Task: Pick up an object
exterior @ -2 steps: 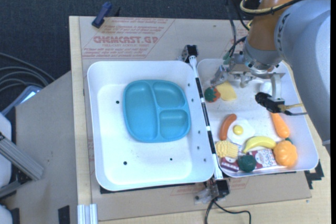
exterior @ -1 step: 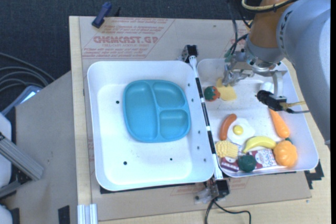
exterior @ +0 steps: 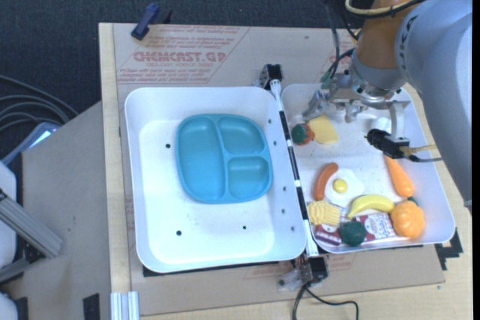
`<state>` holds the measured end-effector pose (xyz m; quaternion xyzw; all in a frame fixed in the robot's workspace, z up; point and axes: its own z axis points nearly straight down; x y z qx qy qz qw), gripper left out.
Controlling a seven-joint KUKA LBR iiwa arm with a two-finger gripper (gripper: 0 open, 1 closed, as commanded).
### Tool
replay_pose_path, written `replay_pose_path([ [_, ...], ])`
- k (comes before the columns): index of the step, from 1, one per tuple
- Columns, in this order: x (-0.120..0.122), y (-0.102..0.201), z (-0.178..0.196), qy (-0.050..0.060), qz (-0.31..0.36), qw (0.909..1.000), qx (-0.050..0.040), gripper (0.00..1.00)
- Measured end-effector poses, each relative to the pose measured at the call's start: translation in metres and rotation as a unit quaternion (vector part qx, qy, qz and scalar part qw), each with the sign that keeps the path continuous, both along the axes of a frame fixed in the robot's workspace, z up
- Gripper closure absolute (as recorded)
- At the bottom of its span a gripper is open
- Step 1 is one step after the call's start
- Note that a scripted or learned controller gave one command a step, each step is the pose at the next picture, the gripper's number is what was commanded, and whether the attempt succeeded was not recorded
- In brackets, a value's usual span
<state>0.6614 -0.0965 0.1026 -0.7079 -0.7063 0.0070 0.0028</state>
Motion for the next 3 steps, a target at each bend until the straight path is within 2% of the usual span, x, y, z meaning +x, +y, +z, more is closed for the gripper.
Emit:
replay_pose_path([
  [1,0.0050,0.0034,-0.0178,-0.006,0.002,1.0000,0.0031,0.00],
  [3,0.0051,0.0047,-0.0176,-0.006,0.001,1.0000,0.0028,0.00],
])
